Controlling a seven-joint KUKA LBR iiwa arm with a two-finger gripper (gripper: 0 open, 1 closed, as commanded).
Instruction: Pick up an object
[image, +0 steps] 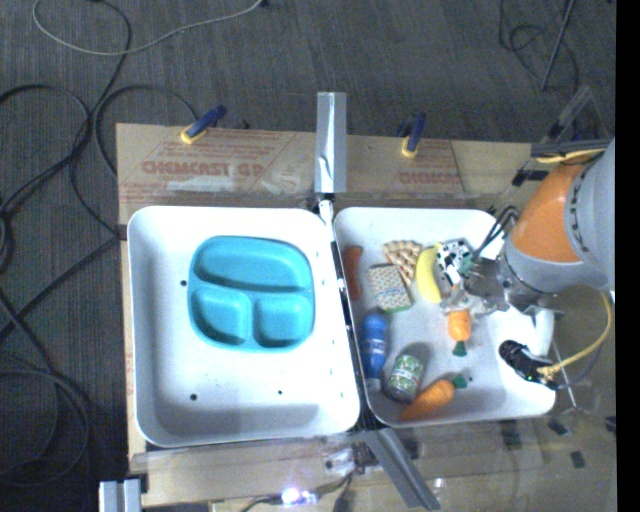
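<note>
The left bin (150, 400) holds a blue sectioned tray (253, 291), lying flat near its middle, with one long compartment at the far side and two smaller ones nearer the camera. Beyond the bins, two blue-and-yellow clamps (203, 124) grip the far edge of the brown board on the counter (140, 170).

The right bin (520, 405) carries the loose items. Along its left wall lies a reddish sausage (352, 273), and below it a blue bottle (374, 343). Next come a checked packet (390, 287) and a waffle (402, 254) above it, then a green can (405, 373) and a large carrot (434, 397) near the front rim. A banana (427, 274) lies upright in the view beside a black-and-white object (452, 262). A small carrot (459, 327) sits just below the jaws (468, 292), which hang low over the bin; whether they are open, closed, or touching anything I cannot tell. The grey arm with its orange band (552, 222) enters from the right.
</note>
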